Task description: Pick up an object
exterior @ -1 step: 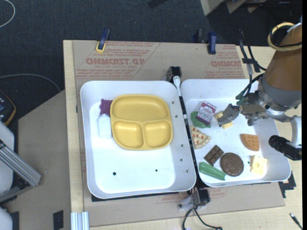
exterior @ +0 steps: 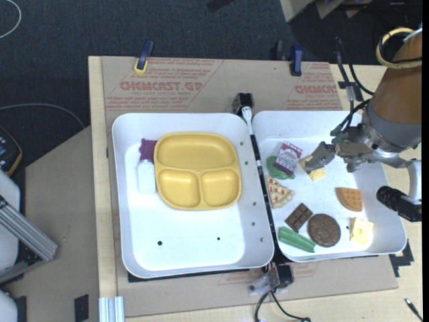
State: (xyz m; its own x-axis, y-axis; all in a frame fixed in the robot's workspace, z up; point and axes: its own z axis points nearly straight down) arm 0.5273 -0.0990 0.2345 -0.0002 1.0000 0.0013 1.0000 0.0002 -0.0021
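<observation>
Approach phase, by the look of it: the gripper (exterior: 320, 161) sits low in the right-hand shallow white bin (exterior: 389, 237), its dark fingers angled down and left over a small pale yellow block (exterior: 317, 174). You cannot tell from this angle whether the fingers are spread or closed, nor whether the block sits between them or just beneath; treat the pick as not yet confirmed.

Candidate objects, all in the right bin: a small maroon and white carton (exterior: 288, 158) just left of the gripper, resting on a green piece; a waffle-pattern pizza-like wedge (exterior: 279, 193); a brown chocolate-bar piece (exterior: 298, 217); a round brown cookie (exterior: 324, 229); a green bean-like pod (exterior: 295, 239); an orange wedge (exterior: 349, 198); a pale yellow cheese-like chunk (exterior: 361, 231).

Next move, judged: you need closure on the block, then a straight lift clear of the carton.

Writing: the cardboard surface (exterior: 107, 200) carries red print reading roughly "CHEMCAST", repeated upside down at upper right. The carton label is too small to read.
</observation>
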